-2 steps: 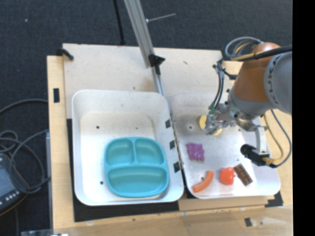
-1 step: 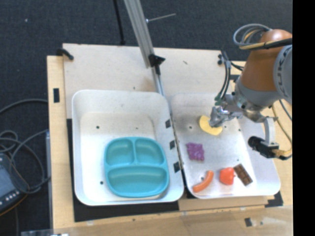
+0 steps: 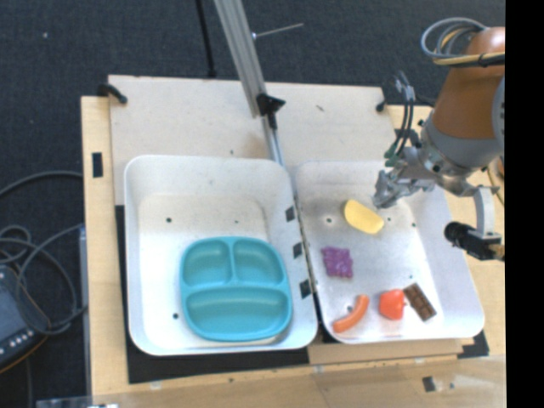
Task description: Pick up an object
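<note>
Yellow object lies just below-left of the tool, ungrasped. Tool finger state cannot be determined. Descent, grasp and lift remain.

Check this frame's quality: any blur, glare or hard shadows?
Camera view: lighting is even and soft, with no hard shadows in the right bin; the yellow object and blue tray read clearly though slightly soft; the end effector is small and blurred, its detail unreadable.
</note>
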